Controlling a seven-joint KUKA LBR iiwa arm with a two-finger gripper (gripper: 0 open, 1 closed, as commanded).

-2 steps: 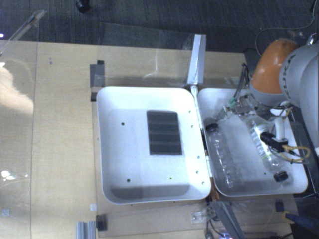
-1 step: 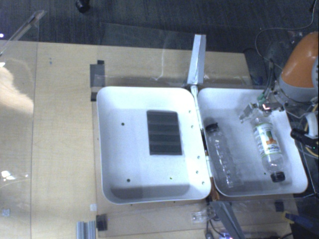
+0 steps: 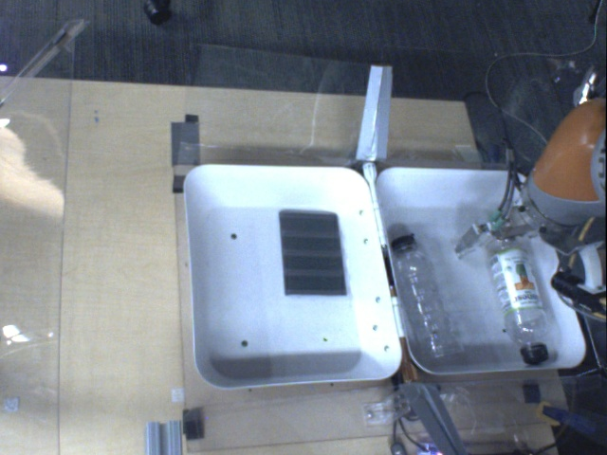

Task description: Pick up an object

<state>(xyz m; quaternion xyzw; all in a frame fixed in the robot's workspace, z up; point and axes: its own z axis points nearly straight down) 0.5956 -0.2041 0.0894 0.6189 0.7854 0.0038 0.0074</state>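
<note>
The gripper [image 3: 493, 230] hangs over the right bin [image 3: 446, 183]; its state cannot be determined. A labelled bottle [image 3: 517, 287] lies directly below it in the view, long axis running near-to-far, cap toward the bin's near edge.

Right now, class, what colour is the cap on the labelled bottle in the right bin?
Black, seen in the camera view on the labelled bottle's cap.
</note>
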